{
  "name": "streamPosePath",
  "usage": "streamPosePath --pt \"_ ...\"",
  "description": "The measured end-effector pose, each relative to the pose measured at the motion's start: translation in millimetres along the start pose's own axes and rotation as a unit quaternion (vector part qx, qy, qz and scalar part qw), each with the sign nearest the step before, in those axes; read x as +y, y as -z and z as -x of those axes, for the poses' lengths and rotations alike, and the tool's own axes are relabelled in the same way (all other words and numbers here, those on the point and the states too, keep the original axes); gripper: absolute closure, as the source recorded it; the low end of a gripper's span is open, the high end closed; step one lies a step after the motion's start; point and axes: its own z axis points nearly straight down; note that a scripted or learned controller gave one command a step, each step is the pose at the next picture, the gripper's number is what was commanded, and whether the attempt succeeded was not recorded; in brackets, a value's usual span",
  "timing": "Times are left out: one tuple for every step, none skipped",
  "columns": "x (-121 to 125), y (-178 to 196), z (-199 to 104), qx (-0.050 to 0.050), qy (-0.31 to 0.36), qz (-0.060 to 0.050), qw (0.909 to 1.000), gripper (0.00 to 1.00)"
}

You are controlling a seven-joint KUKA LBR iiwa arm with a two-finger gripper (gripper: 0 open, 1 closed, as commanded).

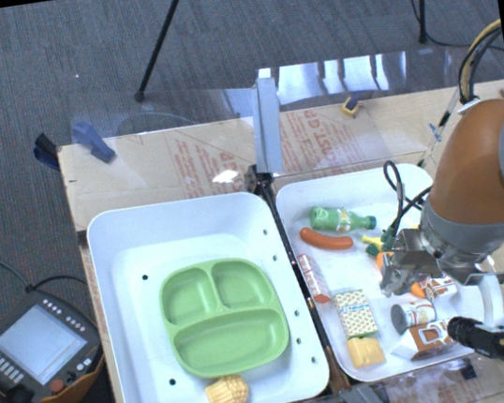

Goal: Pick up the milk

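Tool (pixel 403 278) over right bin (pixel 349 188), grip state unclear, milk (pixel 424 338) near front edge

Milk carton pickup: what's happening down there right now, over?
Gripper low over the right bin, nothing seen held. Milk carton lying at the bin's near right corner, ungrabbed. Can sits right beside it.

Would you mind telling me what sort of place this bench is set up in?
Probably a robotics lab: a grey-and-orange arm reaches over white bins of toy food, a teach pendant lies on the carpet, and stand legs rise behind.
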Motion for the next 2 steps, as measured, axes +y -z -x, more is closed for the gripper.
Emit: streamPosePath --pt "28.7 87.3 4.0 -0.002 0.060 0.008 0.9981 1.00" --pt "-6.9 29.1 -71.1 -0.002 0.197 -0.001 0.9805 1.00"
